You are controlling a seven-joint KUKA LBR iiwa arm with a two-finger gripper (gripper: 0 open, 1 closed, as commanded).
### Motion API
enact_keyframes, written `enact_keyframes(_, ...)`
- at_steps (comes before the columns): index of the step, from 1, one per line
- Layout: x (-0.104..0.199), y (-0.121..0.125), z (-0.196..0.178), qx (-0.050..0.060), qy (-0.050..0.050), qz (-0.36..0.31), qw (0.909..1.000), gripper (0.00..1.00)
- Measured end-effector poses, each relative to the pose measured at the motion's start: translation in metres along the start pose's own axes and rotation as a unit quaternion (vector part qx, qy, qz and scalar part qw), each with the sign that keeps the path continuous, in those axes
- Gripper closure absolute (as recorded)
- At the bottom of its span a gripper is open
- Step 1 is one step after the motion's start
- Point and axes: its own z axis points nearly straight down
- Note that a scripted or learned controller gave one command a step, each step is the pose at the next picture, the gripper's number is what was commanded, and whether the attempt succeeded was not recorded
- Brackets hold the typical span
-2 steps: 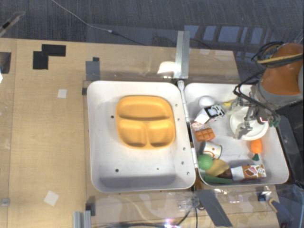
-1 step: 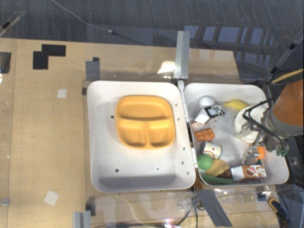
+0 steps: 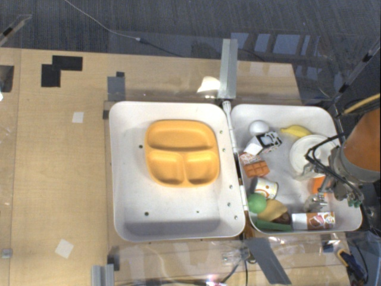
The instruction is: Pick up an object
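Note:
The right bin (image 3: 286, 113) holds a heap of small items. Among them are a yellow banana (image 3: 296, 131), a white bowl (image 3: 308, 151), a brown waffle-like block (image 3: 257, 169), a green ball (image 3: 257, 203) and a white bottle with a red label (image 3: 313, 220). The arm's orange band (image 3: 364, 140) hangs over the bin's right rim. My gripper (image 3: 324, 190) is low in the bin's right side, just above the bottle and beside a small orange piece (image 3: 318, 183). Cables and the wrist body hide its tips.
The left bin (image 3: 128, 177) carries a yellow compartment tray (image 3: 181, 152) in its upper middle. A metal post (image 3: 227, 70) stands behind the divide between the bins. Also in the right bin are a silvery ball (image 3: 259, 127), a black-and-white item (image 3: 269, 139) and a small cup (image 3: 266, 188).

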Motion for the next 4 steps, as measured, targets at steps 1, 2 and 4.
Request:
enact_keyframes(1, -0.007, 0.009, 0.002, 0.0, 0.008, 0.006, 1.0, 0.0)
enact_keyframes(2, -0.002, -0.003, 0.0, -0.002, -0.001, -0.063, 0.998, 0.0)
enact_keyframes(4, -0.015, 0.032, -0.133, -0.002, 0.009, -0.089, 0.996, 1.0)
